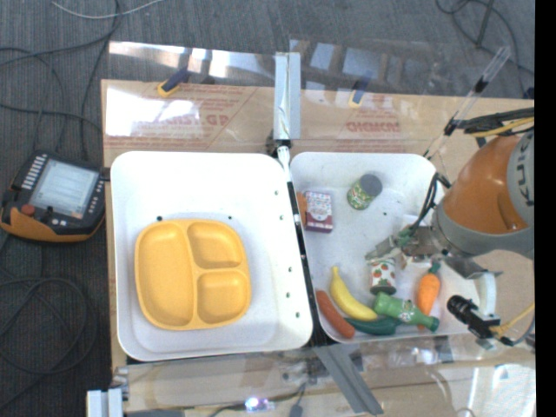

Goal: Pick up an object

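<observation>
Plastic toy food, right bin (408,165), clustered at its near end below my gripper (407,243).

Fingers: can't tell how wide, or whether anything is between them. Nearest me: small strawberry-print carton (382,276), carrot (427,292); banana (347,297) just beyond. I judge all light, stiff, slick. Carton's flat sides offer the surest pinch; the banana's curve could squirt out.

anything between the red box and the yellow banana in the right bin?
No. In the camera view, the stretch of white bin floor between the small red box and the yellow banana is bare; the right bin holds its other items further right.
</observation>
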